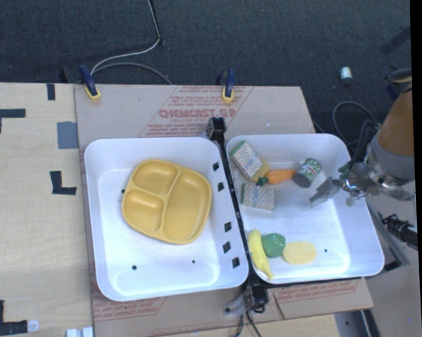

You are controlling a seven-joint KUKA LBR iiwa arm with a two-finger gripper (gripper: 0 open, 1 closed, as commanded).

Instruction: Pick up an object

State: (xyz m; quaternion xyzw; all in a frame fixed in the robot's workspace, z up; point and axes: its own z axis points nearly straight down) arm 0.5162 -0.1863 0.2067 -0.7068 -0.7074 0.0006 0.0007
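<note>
In the right bin [352, 256], a small green-labelled can [308, 172] lies near the back right, with an orange carrot [280, 176] just left of it. Two pale checked sponge blocks [246, 160] [257, 196] sit by the divider. At the front lie a yellow banana [258, 253], a green round piece [273, 245] and a flat yellow disc [299, 252]. My gripper [334, 197] hovers over the bin's right side, just right of and in front of the can. It stands open, with nothing between its fingers.
The left bin [111, 271] holds a yellow divided plate [167, 200]. A black divider [229, 198] runs between the bins. Clamps [228, 95] and a cable [131, 56] lie at the bench's back edge. The arm's orange band [403, 126] rises at the right.
</note>
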